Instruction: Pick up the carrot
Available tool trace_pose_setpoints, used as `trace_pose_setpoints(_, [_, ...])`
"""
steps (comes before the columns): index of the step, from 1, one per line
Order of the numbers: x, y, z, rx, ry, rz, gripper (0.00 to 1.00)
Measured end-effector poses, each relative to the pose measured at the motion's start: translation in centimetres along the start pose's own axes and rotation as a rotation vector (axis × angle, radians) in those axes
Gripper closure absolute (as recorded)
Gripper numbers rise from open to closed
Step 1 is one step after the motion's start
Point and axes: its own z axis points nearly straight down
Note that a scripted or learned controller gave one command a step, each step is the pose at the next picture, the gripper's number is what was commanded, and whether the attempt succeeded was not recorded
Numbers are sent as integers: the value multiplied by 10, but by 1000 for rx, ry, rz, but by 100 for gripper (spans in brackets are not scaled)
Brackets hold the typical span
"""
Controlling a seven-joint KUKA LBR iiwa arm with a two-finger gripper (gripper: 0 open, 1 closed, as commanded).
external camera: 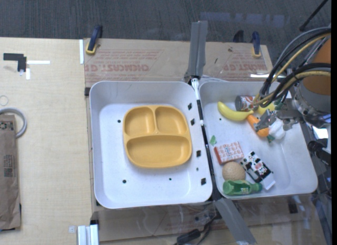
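Reaching into the right bin (295, 180), we are aiming our gripper (269, 125), grip state unclear, squarely over the carrot (261, 128) beside the banana (234, 112).

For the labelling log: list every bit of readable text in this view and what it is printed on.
Red print on the cardboard sheet behind the bins: upside down and blurred, not readable.
Dark print on the brown paper bag at the left edge: too small to read.
Pink box in the right bin: pattern, no legible words.
Can beside the banana: label blurred.

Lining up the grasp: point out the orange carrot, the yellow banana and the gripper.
orange carrot (261, 128): camera view, its body.
yellow banana (231, 112): camera view, mid-curve.
gripper (269, 124): camera view, between fingertips.
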Motion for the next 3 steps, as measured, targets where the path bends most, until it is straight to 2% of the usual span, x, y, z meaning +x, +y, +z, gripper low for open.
trace_pose_setpoints(1, [-22,11,62,-4,-1,-58,0])
trace_pose_setpoints(2, [55,31,76,-1,0,-37,0])
trace_pose_setpoints(3, [26,65,76,-3,-2,-177,0])
